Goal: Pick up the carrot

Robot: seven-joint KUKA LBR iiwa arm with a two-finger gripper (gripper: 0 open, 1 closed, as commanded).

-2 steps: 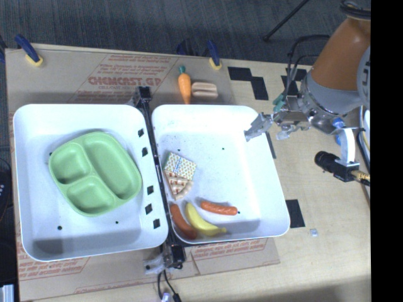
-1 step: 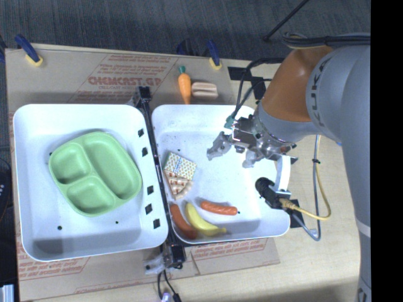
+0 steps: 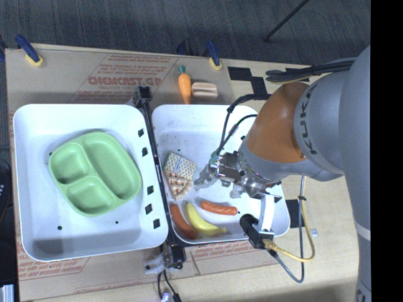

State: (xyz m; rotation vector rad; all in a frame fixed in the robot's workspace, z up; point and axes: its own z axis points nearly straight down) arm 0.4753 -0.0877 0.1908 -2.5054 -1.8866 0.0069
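Carrot [image 3: 184, 87] outside bins, far from gripper [image 3: 211, 176].

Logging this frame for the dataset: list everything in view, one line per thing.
bins: two, white, side by side on the bench
divided plate: one, green, in left bin
waffle: one, tan, in right bin
sausages: two, red-orange, right bin's near end
banana: one, yellow, between the sausages
carrot: one, orange, on bench behind right bin
hot dog bun: one, beige, beside carrot
clamps: two, blue, back edge
gripper: one, over right bin
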